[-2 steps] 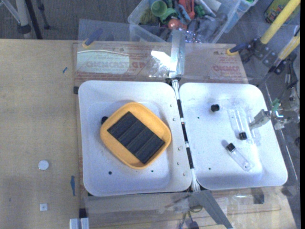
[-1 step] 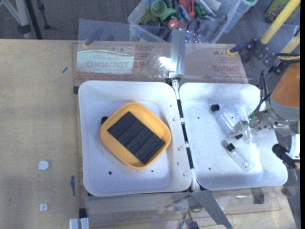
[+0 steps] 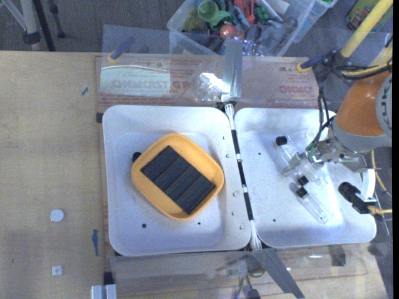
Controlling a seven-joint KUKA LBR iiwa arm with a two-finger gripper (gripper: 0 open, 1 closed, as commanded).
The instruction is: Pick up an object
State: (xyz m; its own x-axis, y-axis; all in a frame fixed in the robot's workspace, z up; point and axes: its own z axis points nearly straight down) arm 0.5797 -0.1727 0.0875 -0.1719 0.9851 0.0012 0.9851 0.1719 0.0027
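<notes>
A yellow dish (image 3: 177,177) with rounded corners lies in the left bin (image 3: 118,217), turned at a slant to the bin's walls, and it carries a dark ribbed slab (image 3: 177,178) made of several parallel black strips that covers most of its top. A small black piece (image 3: 136,157) peeks out at the dish's upper left edge. To the right of the dish, across the divider (image 3: 240,167) between the bins, the right bin (image 3: 274,220) holds the tool (image 3: 303,164), which hangs low over the bin floor at the end of the grey arm with its orange band (image 3: 369,108). I cannot tell its state, since the clear parts blur against the white bin. The table (image 3: 47,167) stretches left of the dish.
</notes>
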